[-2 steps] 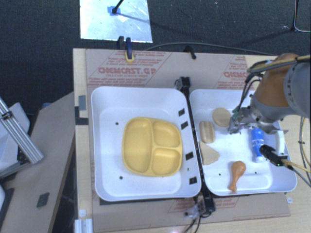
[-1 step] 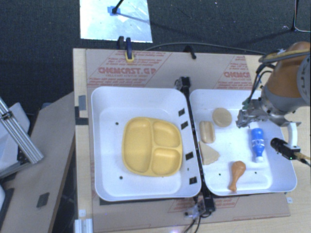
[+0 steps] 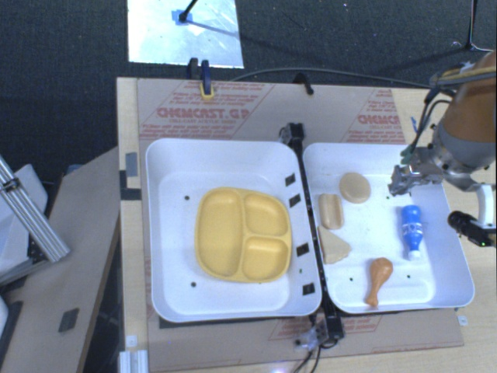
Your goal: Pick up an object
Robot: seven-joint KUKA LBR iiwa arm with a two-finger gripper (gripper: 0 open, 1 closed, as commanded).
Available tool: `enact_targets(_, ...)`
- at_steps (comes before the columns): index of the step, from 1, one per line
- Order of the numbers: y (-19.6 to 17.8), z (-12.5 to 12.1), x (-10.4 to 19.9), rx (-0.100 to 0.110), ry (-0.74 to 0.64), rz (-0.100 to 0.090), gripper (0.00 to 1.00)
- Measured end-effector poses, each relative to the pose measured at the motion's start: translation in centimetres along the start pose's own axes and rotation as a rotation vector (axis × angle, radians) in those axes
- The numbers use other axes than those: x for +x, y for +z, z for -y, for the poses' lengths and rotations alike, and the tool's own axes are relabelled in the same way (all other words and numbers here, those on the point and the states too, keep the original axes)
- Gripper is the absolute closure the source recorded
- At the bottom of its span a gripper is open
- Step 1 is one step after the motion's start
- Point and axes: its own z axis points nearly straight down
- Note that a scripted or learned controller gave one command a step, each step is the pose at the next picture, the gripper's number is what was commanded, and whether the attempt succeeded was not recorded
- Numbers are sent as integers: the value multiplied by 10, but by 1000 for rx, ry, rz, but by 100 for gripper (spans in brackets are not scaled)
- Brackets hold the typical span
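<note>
Drumstick (image 3: 378, 279) lies by right bin's (image 3: 458, 286) front edge; blue bottle (image 3: 411, 230) toward its right wall, just below gripper (image 3: 404, 179). Whether gripper is open or closed, cannot tell; it looks empty. Risk: bottle, probably round, rolls off under an off-centre pinch.

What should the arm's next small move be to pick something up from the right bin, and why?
Probably a short shift toward the blue bottle and then down onto it. The gripper hangs over the right bin just above the bottle, which lies flat and apart from the other items, so it looks like the nearest and least crowded target.
</note>
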Motion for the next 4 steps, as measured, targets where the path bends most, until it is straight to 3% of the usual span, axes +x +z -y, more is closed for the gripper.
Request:
enact_targets(1,-51,-2,0,-1,-3,0,100)
enact_targets(4,-29,20,171,6,-10,-5,100)
